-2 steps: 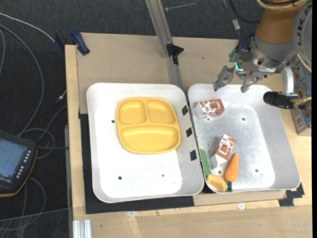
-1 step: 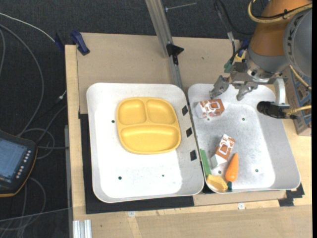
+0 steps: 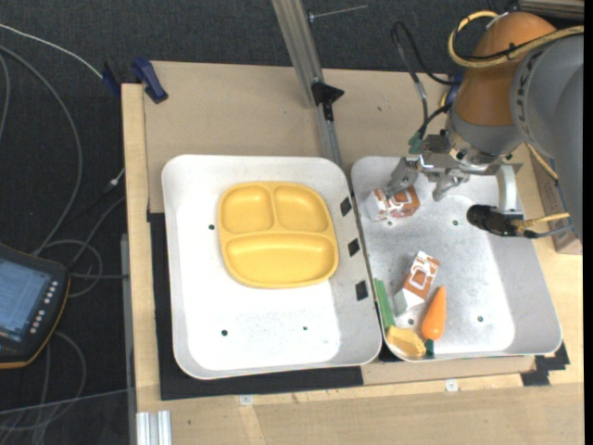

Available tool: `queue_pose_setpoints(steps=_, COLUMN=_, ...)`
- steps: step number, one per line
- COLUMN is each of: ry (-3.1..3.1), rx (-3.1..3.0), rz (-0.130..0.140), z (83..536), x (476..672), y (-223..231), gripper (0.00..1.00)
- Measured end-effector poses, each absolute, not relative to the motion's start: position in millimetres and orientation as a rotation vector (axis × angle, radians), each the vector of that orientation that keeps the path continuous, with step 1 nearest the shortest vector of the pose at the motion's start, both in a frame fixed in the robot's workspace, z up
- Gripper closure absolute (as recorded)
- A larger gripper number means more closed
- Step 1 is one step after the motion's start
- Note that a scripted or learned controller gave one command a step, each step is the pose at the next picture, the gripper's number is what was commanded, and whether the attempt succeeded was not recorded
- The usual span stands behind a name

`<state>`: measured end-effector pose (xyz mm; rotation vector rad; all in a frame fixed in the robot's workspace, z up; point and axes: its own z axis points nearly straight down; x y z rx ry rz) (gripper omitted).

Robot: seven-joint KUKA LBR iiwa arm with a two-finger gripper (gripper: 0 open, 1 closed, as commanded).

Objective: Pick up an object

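My gripper [image 3: 422, 182] hangs over the far part of the right bin [image 3: 519, 286], open, with nothing between its fingers. A small white and red-orange carton [image 3: 393, 203] lies just below and left of the left fingertip [image 3: 402, 176], close to the bin's far left corner. Nearer the front lie a second white and orange carton [image 3: 420, 276], an orange carrot [image 3: 433, 311], a green stick-like piece [image 3: 384, 302] and a yellow rounded item [image 3: 406, 343].
The left bin [image 3: 190, 276] holds a yellow divided plate [image 3: 276, 234]. A metal post [image 3: 301, 40] rises behind the bins. A dark clip [image 3: 150, 80] lies at the bench's far left corner.
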<state>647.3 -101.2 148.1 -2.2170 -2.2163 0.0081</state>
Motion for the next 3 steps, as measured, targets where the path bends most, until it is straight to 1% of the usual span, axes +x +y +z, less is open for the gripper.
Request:
queue_pose_setpoints(steps=1, ry=-2.228, rx=-2.226, rz=-0.011, z=115.7, x=651.2, y=-101.1, gripper=0.0)
queue_pose_setpoints(steps=2, ry=-2.231, rx=-2.239, rz=-0.01, z=128.4, x=652.6, y=-106.2, gripper=1.0)
queue_pose_setpoints(steps=3, ry=-2.226, rx=-2.227, rz=-0.008, z=193.2, x=651.4, y=-109.7, gripper=1.0)
